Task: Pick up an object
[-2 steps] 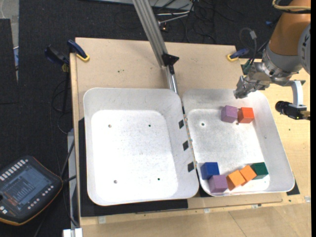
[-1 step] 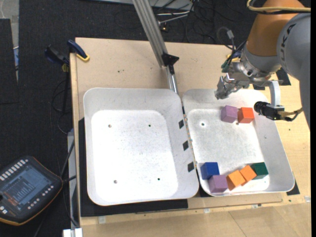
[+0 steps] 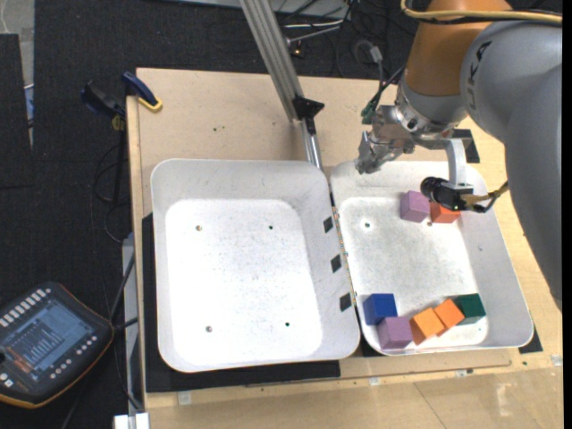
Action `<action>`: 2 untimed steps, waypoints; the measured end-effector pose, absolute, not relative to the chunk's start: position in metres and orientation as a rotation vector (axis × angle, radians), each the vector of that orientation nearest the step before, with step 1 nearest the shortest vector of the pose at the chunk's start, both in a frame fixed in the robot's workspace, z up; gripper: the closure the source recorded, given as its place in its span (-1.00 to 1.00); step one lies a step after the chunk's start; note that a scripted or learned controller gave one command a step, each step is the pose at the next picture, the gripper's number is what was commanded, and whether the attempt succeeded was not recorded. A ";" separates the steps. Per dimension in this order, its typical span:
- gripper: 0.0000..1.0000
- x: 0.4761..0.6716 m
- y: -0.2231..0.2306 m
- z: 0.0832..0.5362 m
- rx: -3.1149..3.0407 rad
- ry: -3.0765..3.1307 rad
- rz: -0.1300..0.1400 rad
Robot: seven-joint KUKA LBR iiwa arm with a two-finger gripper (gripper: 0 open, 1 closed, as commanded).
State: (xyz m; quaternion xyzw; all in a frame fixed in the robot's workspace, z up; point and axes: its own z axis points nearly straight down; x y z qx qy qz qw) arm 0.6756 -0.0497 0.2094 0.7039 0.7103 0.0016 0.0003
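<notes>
1. Nearest the camera, along the near wall of the right bin (image 3: 500,266), lies a row of four small blocks: a blue block (image 3: 379,307), a purple block (image 3: 395,332), an orange block (image 3: 429,321) and a green block (image 3: 468,308). The purple, orange and green blocks sit touching or just beside one another; the blue block stands just behind the purple one.
2. A second group sits at the far side of the same bin: a lilac block (image 3: 414,206) with a red-orange block (image 3: 444,211) touching its right side. A black fitting partly overlaps the red-orange block.
3. The left bin (image 3: 170,239) is not part of the task area.
4. The gripper (image 3: 370,157) hangs above the far rim of the right bin, near the far group and well apart from the near row. It carries nothing. From this angle its fingers merge into one dark shape, so whether it is parted or closed cannot be told.
5. Handling judgement: the blocks look light, rigid and matte, probably wood or foam, so unlikely to slip or be damaged.
6. Grasp point: take hold across two opposite flat faces. The lilac block is the closest candidate; its left face is free, but its right face abuts the neighbour, so approach along the other axis.
</notes>
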 end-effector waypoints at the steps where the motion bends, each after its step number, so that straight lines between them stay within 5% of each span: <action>1: 1.00 0.674 0.010 0.206 2.213 2.232 0.002; 2: 1.00 0.670 0.056 0.217 2.212 2.230 0.004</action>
